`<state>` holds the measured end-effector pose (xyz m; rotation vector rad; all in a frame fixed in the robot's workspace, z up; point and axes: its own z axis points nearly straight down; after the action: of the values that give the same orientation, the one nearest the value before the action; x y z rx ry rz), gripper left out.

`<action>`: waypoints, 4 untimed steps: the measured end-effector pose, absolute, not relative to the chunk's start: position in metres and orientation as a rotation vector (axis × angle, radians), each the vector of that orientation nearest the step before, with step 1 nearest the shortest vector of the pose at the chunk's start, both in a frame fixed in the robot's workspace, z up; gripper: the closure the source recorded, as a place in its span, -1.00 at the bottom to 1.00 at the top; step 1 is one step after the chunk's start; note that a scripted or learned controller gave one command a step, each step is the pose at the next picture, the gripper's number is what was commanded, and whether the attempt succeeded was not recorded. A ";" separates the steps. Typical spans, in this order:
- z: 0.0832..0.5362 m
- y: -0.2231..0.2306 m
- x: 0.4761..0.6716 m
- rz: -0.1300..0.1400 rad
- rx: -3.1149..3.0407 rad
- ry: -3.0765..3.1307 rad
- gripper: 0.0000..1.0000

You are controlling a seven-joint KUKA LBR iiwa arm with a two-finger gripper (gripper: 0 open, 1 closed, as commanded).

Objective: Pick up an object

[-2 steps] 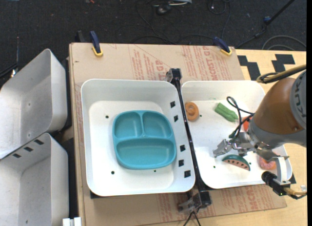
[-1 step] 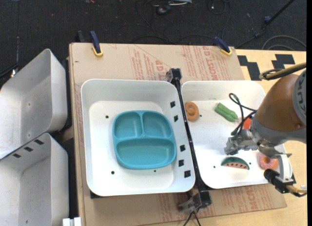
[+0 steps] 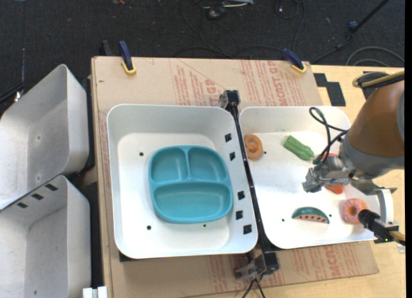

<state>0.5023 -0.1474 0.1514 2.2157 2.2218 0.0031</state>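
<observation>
In the right bin (image 3: 277,123) lie an orange ring-shaped toy (image 3: 253,147) by the left wall, a green piece (image 3: 298,147) further right, a watermelon slice (image 3: 311,215) near the front, and a pink doughnut (image 3: 353,210) at the front right. My gripper (image 3: 317,179) hangs low over the right half of this bin, between the green piece and the watermelon slice. A small red object (image 3: 334,188) peeks out just right of the gripper, partly hidden by it.
The left bin (image 3: 122,161) holds a teal divided plate (image 3: 190,184). A black divider (image 3: 241,161) runs between the bins. Two empty white tubs (image 3: 38,161) stand off the bench at the left. The arm's orange-brown body (image 3: 383,129) covers the right bin's right side.
</observation>
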 end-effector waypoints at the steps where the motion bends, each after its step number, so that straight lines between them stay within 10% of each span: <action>1: 0.194 -0.144 0.505 0.003 2.215 2.222 1.00; 4: 0.242 -0.047 0.504 0.000 2.215 2.232 1.00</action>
<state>0.5037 -0.0469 0.2422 2.2145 2.2320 0.0002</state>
